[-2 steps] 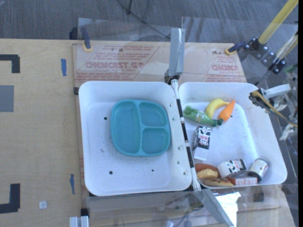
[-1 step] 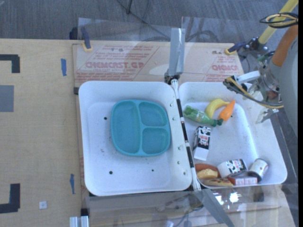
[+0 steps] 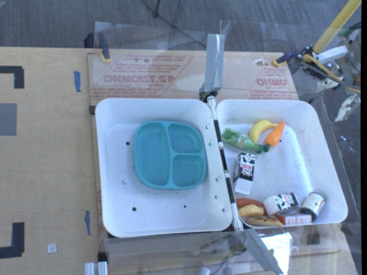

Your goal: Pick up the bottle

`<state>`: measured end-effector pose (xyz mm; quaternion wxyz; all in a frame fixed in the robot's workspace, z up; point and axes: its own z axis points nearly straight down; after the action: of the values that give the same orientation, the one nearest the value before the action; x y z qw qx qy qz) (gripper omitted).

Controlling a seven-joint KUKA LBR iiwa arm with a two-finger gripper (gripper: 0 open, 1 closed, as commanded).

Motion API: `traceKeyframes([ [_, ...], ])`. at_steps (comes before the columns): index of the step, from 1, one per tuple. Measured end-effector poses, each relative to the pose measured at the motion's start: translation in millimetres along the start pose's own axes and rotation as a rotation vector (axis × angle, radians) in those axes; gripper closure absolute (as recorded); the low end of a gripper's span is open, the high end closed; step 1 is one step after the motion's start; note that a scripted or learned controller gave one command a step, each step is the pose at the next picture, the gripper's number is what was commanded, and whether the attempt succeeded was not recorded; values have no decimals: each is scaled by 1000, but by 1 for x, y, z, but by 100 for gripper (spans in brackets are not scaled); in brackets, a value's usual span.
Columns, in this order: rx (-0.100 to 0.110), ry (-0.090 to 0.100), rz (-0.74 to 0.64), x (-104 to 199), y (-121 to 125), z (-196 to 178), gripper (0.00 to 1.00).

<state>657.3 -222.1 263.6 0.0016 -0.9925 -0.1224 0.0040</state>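
White plastic bins are set side by side on the wooden surface (image 3: 46,153). The left bin (image 3: 114,211) carries a teal divided plate (image 3: 170,153), judged to be a drop spot. Toy clutter is scattered loosely in the right bin (image 3: 321,153), likely dumped for pick trials.

The bottle (image 3: 280,201) is taken to be the white, dark-labelled cylinder lying on its side near the front wall. It is crowded by a small can (image 3: 313,201) and a red box (image 3: 295,216), so approach room is judged tight. Tool state cannot be told.

Printed cardboard (image 3: 143,76) is laid under the bins, and blue tape (image 3: 77,80) marks the surface. Grey carpet (image 3: 172,4) lies beyond.
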Motion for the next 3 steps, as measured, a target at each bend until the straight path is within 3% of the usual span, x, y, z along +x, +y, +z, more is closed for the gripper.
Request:
traceKeyframes([
  [1, 2, -4, 41, -22, -27, 22, 0],
  [2, 8, -3, 15, -88, -23, 149, 0],
  [3, -3, 3, 16, -10, -19, 178, 0],
])
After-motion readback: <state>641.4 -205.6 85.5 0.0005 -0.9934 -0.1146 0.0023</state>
